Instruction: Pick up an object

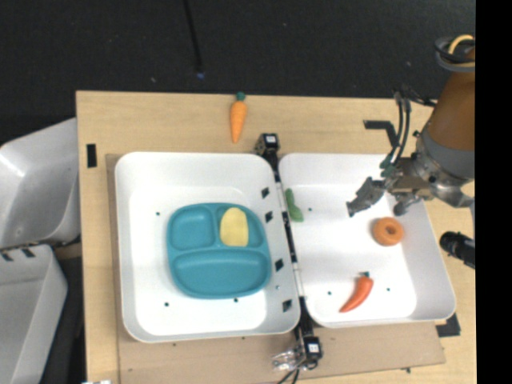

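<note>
My gripper point(382, 202) hangs over the right bin point(320, 174), open, with one dark finger point(362, 200) pointing left and the other on the right; nothing sits between them. Just below it lies an orange ring-shaped donut point(388, 232), apart from the fingers. A red chili pepper point(357, 293) lies near the right bin's front edge. A small green piece point(294, 206) rests by that bin's left wall.
The left bin point(136, 214) holds a blue divided plate point(208, 266) with a yellow piece point(234, 226) in its upper right compartment. A toy carrot point(238, 118) lies on the wooden bench behind the bins. The arm's orange band point(458, 110) rises at right.
</note>
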`<state>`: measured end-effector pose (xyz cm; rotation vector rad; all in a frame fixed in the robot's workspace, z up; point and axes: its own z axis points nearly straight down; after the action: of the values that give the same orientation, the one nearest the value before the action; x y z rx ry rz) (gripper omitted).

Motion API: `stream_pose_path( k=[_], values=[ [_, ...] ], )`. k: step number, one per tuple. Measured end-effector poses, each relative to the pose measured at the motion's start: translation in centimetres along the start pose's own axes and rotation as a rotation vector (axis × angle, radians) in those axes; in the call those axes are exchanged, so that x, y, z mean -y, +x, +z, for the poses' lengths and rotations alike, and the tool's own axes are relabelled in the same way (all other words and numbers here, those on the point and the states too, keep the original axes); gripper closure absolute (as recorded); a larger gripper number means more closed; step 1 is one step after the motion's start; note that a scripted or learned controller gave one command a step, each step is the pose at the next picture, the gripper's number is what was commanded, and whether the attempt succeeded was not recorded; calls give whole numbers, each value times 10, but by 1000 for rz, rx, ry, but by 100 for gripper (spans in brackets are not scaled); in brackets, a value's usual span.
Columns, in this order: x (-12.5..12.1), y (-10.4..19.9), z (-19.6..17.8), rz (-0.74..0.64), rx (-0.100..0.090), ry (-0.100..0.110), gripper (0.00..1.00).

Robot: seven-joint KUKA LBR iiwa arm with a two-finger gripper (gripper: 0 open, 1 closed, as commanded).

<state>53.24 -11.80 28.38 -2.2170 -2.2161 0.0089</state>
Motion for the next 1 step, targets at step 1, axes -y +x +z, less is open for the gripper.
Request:
stream_pose_path(
  k=[1],
  values=[
    [-2, 0, -5, -2, 2, -10, 0]
  ],
)
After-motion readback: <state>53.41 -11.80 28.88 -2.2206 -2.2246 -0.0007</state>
